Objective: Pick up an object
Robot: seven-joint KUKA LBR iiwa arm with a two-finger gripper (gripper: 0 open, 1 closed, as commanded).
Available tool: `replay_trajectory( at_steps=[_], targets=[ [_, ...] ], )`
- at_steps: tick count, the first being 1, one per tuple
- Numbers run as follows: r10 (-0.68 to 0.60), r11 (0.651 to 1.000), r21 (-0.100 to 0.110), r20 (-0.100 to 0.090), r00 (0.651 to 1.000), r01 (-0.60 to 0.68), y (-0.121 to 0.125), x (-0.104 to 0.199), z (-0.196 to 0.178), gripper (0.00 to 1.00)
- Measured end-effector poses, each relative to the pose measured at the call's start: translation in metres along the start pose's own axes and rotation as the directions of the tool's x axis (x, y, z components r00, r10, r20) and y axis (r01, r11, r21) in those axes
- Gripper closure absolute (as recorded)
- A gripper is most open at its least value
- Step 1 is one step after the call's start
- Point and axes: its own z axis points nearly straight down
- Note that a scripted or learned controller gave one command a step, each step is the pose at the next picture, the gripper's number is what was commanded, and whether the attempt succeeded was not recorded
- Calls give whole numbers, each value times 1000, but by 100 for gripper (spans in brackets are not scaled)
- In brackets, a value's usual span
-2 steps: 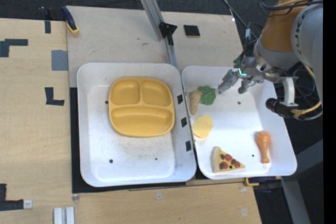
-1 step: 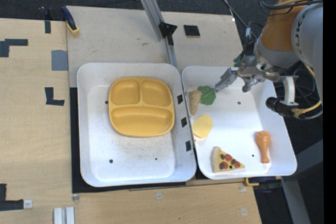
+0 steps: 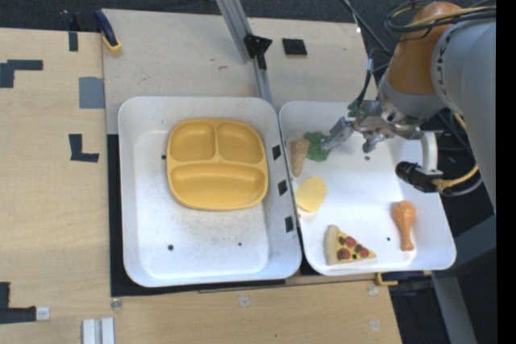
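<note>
The gripper sits low over the upper left part of the right bin, its slim fingers pointing left and reaching to a small green piece, maybe toy broccoli. Whether the fingers are closed on it or just touching it, I cannot tell from here. Behind the gripper the wrist bends back to the right into the orange band and the grey arm, which comes in over the bin's far right corner.

Just left of the green piece, touching it, is a tan cone-like piece. Below that lies a pale yellow round slice, then a pizza wedge near the front edge, and a drumstick to the right. The left bin holds a yellow divided plate. No readable writing anywhere
</note>
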Motion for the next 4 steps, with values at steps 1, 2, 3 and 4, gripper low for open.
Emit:
replay_trajectory(
  at_steps=[1,2,3,4],
  targets=[
    [0,1000,1,0,1000,0,-1,1,54,0],
    [-1,1000,-2,0,1000,1,0,1,41,100],
    [0,1000,-8,0,1000,0,5,-2,-3,100],
    [0,1000,-10,0,1000,0,9,-5,-67,100]
  ],
)
